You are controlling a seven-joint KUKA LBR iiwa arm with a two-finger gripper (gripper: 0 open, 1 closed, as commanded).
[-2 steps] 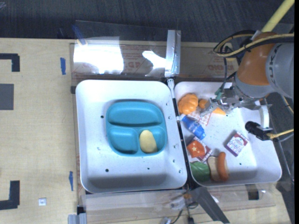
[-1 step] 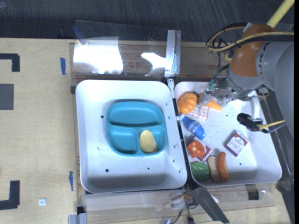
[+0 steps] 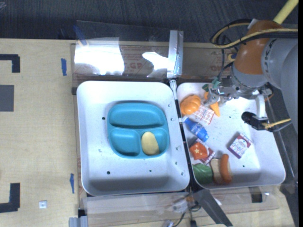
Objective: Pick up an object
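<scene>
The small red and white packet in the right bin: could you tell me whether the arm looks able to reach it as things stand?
Probably yes: the packet lies alone on bare bin floor, with nothing on top of it, below the tool.

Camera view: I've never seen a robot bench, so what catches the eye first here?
A bright blue tray sits in the left bin, with a pale yellow lemon in its lower right compartment. The right bin holds a jumble of small items along its left side, an orange among them. The grey arm reaches over that bin's top edge.
</scene>
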